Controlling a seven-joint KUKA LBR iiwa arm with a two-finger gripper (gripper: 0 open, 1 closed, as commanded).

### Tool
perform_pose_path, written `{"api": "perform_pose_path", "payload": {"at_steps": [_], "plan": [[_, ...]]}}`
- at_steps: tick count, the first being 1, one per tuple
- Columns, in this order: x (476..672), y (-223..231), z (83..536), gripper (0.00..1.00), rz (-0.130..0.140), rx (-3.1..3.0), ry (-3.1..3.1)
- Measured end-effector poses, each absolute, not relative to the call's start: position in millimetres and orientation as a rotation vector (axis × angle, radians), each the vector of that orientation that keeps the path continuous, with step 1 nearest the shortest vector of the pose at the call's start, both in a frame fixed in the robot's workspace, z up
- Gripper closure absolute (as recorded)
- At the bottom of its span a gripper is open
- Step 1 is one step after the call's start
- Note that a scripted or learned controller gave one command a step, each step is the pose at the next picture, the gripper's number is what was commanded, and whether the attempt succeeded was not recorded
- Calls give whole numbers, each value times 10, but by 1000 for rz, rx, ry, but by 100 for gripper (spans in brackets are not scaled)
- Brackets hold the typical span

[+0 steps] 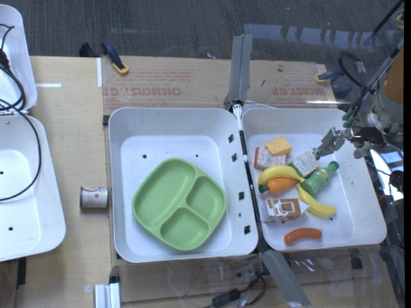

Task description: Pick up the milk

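A small white and orange carton (283,208), which looks like the milk, lies on its side in the front part of the right bin (359,226). A second white and red carton (262,157) lies near that bin's left wall. My gripper (343,145) hangs over the back right of the same bin, well to the right of and behind both cartons. Its fingers (326,144) are spread open and hold nothing.
Crowded around the cartons are a yellow cheese wedge (278,145), two bananas (280,173), an orange fruit (280,185), a green bottle (319,178), a checkered packet (307,162) and a red sausage (302,235). The left bin (128,140) holds a green divided plate (180,204).
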State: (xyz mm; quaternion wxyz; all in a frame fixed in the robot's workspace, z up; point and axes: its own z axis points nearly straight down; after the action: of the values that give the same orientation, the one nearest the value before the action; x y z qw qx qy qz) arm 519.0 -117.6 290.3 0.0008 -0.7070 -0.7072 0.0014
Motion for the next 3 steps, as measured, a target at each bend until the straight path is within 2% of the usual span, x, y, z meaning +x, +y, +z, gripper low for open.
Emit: {"api": "perform_pose_path", "payload": {"at_steps": [1,2,3], "plan": [[4783,-1024,1219,0,-2,-2289,-2153],[4992,-1311,1676,0,1,-2155,-2286],[4995,-1319,1762,100,2,-2159,-2281]]}}
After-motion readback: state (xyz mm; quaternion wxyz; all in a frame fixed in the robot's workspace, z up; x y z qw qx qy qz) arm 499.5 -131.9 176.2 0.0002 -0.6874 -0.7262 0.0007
